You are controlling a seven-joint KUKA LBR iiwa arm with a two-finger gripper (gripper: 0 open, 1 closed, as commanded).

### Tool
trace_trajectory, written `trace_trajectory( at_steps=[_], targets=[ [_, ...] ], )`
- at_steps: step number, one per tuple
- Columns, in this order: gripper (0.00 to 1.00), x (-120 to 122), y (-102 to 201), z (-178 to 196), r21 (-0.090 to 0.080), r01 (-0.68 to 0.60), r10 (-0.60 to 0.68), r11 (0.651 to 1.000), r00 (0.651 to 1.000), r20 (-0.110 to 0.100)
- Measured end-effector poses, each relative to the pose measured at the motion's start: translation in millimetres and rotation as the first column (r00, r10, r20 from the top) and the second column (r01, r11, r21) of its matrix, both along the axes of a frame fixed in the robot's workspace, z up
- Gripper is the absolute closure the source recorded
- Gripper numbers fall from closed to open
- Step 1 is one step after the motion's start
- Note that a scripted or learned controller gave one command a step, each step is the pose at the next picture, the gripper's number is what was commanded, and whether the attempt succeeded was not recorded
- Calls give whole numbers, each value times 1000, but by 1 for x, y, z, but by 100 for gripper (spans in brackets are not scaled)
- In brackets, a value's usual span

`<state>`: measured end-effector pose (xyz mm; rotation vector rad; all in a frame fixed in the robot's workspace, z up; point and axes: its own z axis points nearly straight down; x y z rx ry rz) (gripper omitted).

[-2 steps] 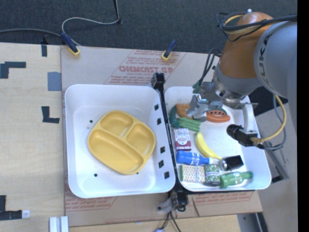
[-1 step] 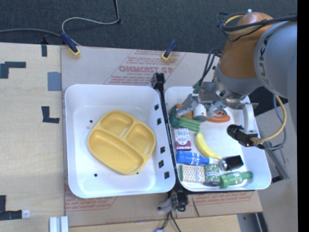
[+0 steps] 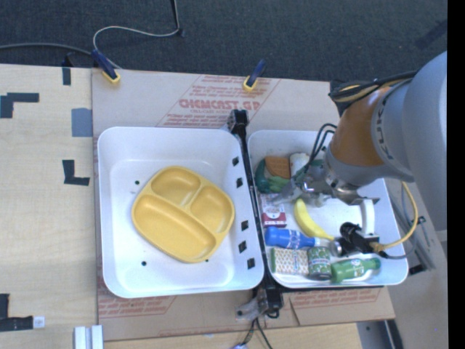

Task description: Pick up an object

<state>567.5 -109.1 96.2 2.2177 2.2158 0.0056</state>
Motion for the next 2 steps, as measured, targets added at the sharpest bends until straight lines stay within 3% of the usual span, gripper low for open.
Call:
trace_trajectory(
  at_steps=[1, 2],
  targets=[
    [100, 0, 2, 10, 5, -2, 2, 1000, 1000, -3],
    [0, 0, 2, 10, 5, -1, 2, 1000, 1000, -3]
  ],
)
